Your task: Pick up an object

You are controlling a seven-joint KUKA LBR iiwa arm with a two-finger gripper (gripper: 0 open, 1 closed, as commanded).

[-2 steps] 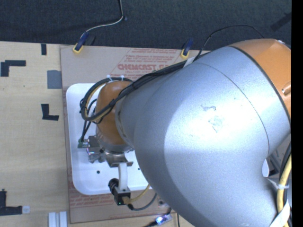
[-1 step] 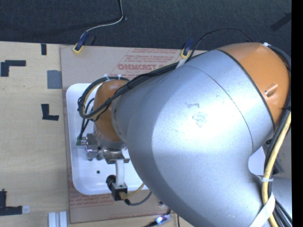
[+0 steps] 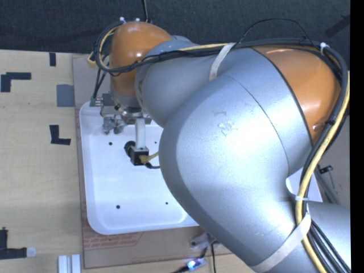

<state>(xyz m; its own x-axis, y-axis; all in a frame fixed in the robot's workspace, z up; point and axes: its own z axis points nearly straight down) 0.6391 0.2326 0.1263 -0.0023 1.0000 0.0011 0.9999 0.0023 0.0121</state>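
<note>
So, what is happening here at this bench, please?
A grey arm with orange parts reaches in from the right and bends over the white bin. Its pincer is low over the bin's far left corner. Whether it grips anything I cannot tell from here; the arm's bulk covers much of the scene.

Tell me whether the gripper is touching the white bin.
Cannot tell. In the camera view the gripper overlaps the far left corner of the white bin, but the downward slant makes neither contact nor a gap plain.

Bright, even light; sharp, soft shadows.
</note>
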